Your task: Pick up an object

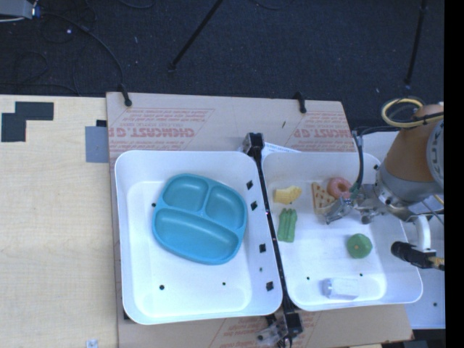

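End effector (pixel 339 210) is lowered into right bin (pixel 377 285), tips just beside waffle piece (pixel 320 196) and pink donut (pixel 338 187). Whether tips are spread or closed cannot be told. Nothing is seen between them, so no object is judged picked yet. Green ball (pixel 359 246) lies near, below; green pickle (pixel 288 225) and yellow piece (pixel 287 194) well to left. Grasp and lift remain.
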You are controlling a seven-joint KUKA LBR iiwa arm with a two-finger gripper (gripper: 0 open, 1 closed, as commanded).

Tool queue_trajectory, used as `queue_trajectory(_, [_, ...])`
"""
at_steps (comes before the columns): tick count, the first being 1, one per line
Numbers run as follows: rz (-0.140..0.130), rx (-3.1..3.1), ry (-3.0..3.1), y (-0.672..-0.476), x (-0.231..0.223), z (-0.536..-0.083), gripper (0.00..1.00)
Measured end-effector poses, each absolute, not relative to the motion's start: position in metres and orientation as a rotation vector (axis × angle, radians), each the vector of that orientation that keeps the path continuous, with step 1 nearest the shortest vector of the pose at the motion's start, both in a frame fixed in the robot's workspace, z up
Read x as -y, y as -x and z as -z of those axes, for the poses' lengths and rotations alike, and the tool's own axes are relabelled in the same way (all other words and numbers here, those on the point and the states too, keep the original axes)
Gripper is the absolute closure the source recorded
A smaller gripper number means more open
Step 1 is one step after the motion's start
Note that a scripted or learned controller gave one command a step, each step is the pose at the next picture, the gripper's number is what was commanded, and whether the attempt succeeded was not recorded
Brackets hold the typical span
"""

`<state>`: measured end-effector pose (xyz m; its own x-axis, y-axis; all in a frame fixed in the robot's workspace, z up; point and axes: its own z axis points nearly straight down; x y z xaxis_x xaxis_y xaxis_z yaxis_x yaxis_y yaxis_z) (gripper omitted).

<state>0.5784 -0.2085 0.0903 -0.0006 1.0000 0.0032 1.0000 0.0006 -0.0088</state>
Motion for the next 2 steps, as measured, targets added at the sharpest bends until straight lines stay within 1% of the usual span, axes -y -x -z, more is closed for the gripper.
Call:
queue_trajectory(1, [-0.004, 2.217, 2.216, -0.580, 0.209, -0.103, 1.00])
queue_trajectory(2, [0.001, 2.224, 2.219, -0.581, 0.204, -0.146, 1.00])
